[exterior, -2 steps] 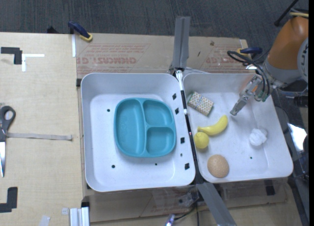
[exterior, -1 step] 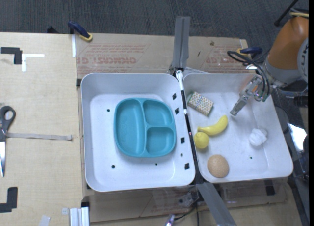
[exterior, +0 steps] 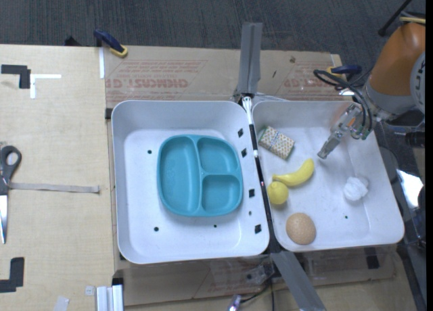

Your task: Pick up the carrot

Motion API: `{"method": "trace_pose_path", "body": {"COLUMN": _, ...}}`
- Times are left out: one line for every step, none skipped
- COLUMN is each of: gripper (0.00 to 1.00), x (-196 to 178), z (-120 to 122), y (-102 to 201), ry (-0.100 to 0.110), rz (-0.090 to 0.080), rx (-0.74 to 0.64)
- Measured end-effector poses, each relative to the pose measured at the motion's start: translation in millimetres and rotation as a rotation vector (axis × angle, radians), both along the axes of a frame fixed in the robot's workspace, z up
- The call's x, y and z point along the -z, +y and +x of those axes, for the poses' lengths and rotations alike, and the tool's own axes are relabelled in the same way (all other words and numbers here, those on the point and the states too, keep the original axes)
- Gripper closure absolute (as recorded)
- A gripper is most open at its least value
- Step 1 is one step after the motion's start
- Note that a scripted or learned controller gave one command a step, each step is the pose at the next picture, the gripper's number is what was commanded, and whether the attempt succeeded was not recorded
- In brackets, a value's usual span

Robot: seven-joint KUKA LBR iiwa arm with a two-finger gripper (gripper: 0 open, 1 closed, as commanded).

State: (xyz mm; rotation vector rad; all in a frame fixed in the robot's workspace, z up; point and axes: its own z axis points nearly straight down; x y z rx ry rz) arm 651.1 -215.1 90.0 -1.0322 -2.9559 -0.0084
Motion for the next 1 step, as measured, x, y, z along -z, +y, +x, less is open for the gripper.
{"method": "trace_pose_path", "body": {"gripper": 0.00, "x": -0.1, "z": 0.0, "y": -0.1, "ry": 0.000, "rz": 0.000, "rx": 0.000}}
